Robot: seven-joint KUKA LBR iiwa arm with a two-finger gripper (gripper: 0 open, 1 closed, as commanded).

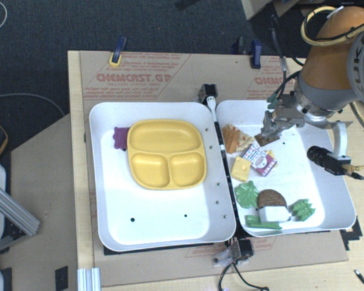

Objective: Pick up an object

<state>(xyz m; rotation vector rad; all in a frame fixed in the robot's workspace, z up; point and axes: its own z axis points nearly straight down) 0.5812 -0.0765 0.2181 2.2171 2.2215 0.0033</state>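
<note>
A purple item (120, 137) lies beside a yellow divided tray (167, 153) in the left bin (109, 223). In the right bin (337, 208), bread (233, 138), a cheese wedge (241, 169), and a pink packet (259, 160) cluster near its left side. Above them hangs the gripper (268, 135), over a small brown piece (264, 140); how its jaws stand cannot be told.

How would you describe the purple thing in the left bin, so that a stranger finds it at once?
Look in the left bin. A yellow divided tray lies in it; the small purple object sits against the tray's left edge. Nothing else in that bin is purple.
</note>
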